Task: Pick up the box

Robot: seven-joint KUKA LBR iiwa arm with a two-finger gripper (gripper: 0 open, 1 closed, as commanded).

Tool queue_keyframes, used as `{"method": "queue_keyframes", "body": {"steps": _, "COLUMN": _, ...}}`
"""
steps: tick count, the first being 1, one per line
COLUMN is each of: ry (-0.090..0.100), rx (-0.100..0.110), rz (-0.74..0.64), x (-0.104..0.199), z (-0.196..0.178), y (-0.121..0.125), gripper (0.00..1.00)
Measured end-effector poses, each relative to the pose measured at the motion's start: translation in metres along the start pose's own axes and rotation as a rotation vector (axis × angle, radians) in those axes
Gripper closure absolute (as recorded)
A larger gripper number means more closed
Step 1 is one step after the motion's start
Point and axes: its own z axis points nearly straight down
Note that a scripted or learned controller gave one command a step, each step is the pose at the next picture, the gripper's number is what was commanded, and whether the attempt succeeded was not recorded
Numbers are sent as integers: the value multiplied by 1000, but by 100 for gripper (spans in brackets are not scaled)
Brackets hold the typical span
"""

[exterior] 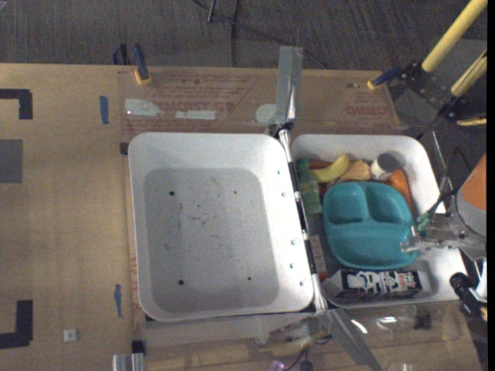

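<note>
Where the jaws [414, 238] hover, box [384, 282] just below, apart.

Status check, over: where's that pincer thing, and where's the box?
Pincer over right bin, at teal plate edge. Box flat along near wall, untouched. Plate crowds it.

one camera overhead, slanted, both bins [147, 230]
</note>
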Motion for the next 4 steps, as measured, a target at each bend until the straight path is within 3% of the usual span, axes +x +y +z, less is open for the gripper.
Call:
{"method": "queue_keyframes", "body": {"steps": 1, "ry": 5, "rx": 2, "rz": -6, "x": 4, "z": 0, "y": 1, "gripper": 0}}
{"method": "queue_keyframes", "body": {"steps": 2, "ry": 14, "rx": -1, "rz": 11, "x": 6, "z": 14, "y": 0, "gripper": 0}}
{"method": "queue_keyframes", "body": {"steps": 3, "ry": 2, "rx": 3, "rz": 33, "x": 35, "z": -246, "y": -5, "gripper": 0}}
{"method": "queue_keyframes", "body": {"steps": 4, "ry": -1, "rx": 0, "rz": 30, "x": 36, "z": -256, "y": -4, "gripper": 100}}
